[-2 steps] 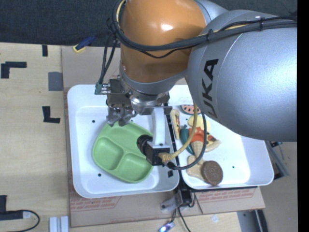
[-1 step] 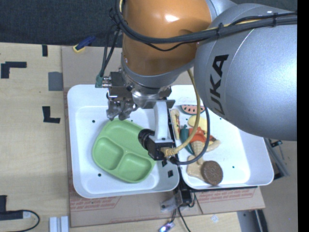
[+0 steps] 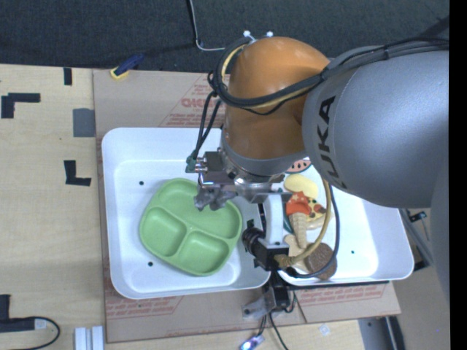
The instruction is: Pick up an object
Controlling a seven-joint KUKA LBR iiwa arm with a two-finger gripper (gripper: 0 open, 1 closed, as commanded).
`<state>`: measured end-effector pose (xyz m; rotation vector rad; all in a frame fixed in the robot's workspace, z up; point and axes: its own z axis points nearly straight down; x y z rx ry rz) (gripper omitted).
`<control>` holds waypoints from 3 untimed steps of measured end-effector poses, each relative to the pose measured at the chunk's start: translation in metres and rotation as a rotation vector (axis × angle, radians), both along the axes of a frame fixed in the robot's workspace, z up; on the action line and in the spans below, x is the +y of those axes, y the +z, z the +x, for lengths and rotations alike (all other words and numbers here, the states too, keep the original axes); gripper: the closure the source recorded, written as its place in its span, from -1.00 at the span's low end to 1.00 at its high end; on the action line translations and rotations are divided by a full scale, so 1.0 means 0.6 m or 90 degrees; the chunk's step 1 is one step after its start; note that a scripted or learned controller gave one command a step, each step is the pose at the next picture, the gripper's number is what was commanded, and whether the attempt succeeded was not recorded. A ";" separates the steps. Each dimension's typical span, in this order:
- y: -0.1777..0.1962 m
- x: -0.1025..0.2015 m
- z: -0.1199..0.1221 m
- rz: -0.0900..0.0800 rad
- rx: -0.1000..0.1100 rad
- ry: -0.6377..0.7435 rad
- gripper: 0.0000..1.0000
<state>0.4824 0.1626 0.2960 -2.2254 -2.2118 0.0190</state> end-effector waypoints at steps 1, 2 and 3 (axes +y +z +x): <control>-0.230 -0.105 0.074 0.000 0.000 0.000 1.00; 0.002 0.014 0.042 0.008 -0.014 0.011 1.00; -0.121 -0.050 -0.003 0.001 0.000 0.002 1.00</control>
